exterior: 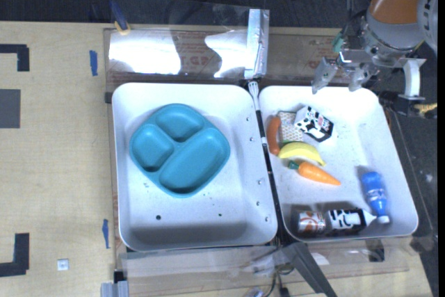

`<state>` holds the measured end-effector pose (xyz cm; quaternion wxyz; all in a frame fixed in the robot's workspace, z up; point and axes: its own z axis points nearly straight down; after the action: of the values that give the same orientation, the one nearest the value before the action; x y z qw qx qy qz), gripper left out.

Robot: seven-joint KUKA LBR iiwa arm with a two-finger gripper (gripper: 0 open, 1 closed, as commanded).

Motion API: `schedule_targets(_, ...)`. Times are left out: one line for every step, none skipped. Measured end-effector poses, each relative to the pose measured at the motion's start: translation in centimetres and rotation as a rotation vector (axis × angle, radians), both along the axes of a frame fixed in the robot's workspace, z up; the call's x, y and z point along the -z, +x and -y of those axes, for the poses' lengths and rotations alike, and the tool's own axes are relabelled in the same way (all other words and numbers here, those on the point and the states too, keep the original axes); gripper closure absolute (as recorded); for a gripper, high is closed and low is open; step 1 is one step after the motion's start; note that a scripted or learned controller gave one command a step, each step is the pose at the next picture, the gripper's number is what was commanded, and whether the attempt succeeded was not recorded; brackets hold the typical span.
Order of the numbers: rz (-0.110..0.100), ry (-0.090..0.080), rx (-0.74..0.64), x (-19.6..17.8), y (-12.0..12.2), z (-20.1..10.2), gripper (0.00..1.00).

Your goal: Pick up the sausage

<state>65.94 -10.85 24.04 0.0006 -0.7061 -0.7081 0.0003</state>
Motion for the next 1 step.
schedule_targets(0.003, -0.001, -0.002, -1.08, 0.10, -0.08, 1.00)
